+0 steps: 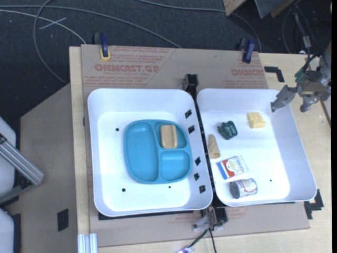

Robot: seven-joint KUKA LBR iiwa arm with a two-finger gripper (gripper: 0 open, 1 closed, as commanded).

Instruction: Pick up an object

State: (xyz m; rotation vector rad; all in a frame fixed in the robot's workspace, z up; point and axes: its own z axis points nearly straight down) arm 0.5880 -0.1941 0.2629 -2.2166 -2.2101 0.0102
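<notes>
Two "CHEMCAST GP" prints (127,67), bench (52,141).

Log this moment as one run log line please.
claw: open, over right bin's far right corner, holding nothing | nearest: yellow block | pick: not yet done

The robot arm enters at the right edge of the view, near the top. Just its wrist end shows, a grey and metallic cluster. From it the gripper (293,100) points down and to the left. Its two dark fingers (279,100) are spread apart, one toward the left and one toward the right, with open space between them. Nothing sits between the fingers. The gripper hangs above the upper right corner of the right-hand bin (295,141), over its rim.
</notes>
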